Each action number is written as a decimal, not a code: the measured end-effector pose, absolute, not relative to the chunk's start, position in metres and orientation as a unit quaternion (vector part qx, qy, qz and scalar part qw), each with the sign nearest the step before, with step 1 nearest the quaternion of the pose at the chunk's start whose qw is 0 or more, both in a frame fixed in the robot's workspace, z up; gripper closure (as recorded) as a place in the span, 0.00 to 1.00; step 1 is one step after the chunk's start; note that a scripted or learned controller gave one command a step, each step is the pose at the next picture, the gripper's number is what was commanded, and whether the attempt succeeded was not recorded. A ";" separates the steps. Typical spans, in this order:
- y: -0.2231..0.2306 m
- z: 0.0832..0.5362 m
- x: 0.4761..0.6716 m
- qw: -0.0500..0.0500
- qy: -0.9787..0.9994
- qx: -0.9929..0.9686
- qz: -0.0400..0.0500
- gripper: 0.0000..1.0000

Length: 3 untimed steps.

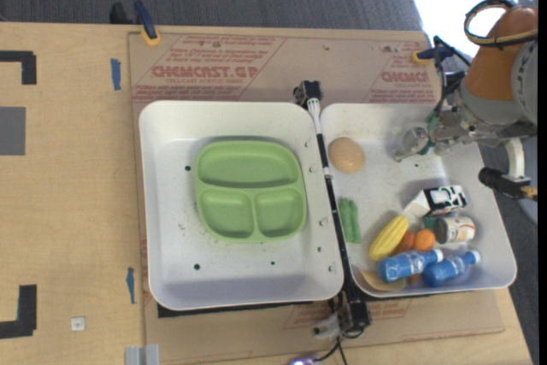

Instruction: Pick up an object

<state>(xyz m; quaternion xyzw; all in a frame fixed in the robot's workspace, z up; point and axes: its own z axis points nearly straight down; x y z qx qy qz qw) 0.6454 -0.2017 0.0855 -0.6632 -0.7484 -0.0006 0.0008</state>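
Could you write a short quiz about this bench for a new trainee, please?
1. True or false: the green plate lies in the left bin.
2. Which thing lies closest to the end effector? A) the egg B) the blue bottle C) the corn
3. Fill in: the plate has ___ compartments.

Key
1. True.
2. A. The egg lies apart from the heap of corn, bottle and other small things in the near corner of the right bin.
3. Three: one long, two smaller.
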 end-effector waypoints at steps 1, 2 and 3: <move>-0.201 0.086 0.664 0.014 -0.783 -0.622 0.003 0.00; -0.203 0.099 0.668 0.001 -0.784 -0.621 0.000 1.00; -0.152 0.186 0.667 -0.002 -0.675 -0.738 -0.001 1.00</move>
